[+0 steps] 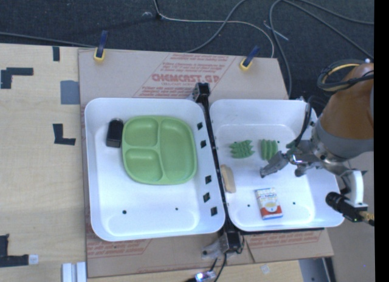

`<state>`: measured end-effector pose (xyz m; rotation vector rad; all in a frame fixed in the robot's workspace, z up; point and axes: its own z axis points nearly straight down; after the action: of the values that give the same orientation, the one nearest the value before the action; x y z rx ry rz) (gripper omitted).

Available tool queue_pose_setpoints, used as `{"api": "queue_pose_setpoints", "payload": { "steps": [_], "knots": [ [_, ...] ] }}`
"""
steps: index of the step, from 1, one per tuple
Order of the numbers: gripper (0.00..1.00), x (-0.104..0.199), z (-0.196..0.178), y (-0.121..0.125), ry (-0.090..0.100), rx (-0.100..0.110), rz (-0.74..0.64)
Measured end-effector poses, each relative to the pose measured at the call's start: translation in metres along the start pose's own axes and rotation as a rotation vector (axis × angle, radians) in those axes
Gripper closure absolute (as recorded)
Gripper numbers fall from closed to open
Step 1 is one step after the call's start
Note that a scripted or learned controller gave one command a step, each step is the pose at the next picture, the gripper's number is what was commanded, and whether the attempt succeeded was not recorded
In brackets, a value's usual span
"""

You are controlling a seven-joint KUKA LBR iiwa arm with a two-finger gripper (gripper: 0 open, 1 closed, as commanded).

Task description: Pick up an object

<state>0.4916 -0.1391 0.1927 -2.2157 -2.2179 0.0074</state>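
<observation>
Resting on a brown board point(182, 74), clamped at the back edge by two yellow clips point(99, 54): two white bins side by side.
Left bin point(103, 214): holding a green divided plate point(160, 150), three sections, roughly centred; small black block point(114, 133) touching the plate's left edge.
Right bin point(243, 113): reached into from the right by the grey arm point(343, 126), orange band above the wrist.
Gripper point(271, 166): low over the bin middle, pointing left, just below the right-hand green bunch. Finger opening unreadable at this angle; nothing visibly held between them.
Contents of right bin, candidates for the pick:
- small box point(268, 203), white top, red lower part, lying flat near the front wall, below the gripper and apart from it
- two green bunches, one point(242, 149) left of centre, other point(268, 149) just beside it to the right, close to the gripper tip
- tan oblong piece point(228, 178) against the bin's left wall, near the divider
Trailing across the dark floor behind the bench: black cables point(182, 19).
</observation>
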Motion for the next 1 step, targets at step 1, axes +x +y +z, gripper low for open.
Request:
{"api": "queue_pose_setpoints", "payload": {
  "steps": [1],
  "knots": [
    [0.0,-0.0037,0.0452,0.0023,0.0,-0.002,0.001]
  ]
}}
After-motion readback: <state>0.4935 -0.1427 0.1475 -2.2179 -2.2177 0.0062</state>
